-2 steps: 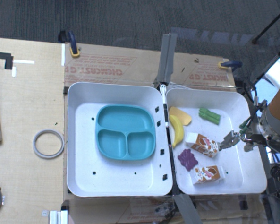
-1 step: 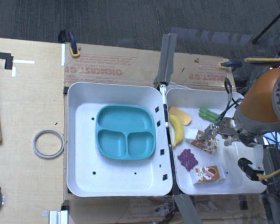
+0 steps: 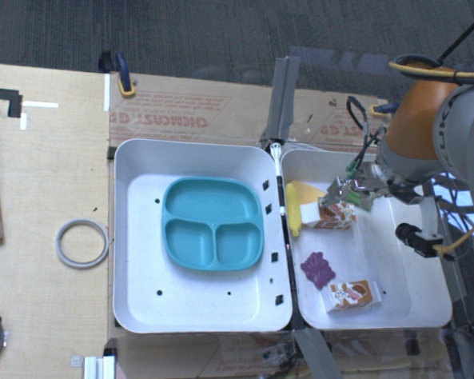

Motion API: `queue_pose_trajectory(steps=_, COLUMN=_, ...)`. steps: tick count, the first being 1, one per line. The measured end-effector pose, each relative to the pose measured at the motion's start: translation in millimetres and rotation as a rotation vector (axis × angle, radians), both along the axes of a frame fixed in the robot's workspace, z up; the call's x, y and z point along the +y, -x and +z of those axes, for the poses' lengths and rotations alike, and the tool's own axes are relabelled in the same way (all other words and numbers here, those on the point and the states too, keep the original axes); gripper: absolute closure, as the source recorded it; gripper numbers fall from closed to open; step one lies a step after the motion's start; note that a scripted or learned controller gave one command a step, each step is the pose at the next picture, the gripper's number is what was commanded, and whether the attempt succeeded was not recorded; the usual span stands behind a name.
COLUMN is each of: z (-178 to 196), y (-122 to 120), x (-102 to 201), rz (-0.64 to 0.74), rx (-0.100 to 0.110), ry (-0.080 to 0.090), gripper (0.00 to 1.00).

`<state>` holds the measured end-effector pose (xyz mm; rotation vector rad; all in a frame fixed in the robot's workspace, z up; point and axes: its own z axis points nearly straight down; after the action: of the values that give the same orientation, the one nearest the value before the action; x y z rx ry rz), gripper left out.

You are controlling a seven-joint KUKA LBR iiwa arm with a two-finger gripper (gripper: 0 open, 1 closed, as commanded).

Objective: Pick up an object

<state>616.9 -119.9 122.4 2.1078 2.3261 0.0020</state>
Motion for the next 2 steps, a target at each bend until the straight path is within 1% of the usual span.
queue_pose_trajectory(steps=1, z=-15.7, y=6.9, x=8.5, rz=0.005, rx=-0.029, ry=0.004, gripper=0.00)
queue_pose_trajectory(steps=2, z=51.4, y=18.7, x=9.8, rz=0.097, rx=0.006, ry=0.000, gripper=0.00)
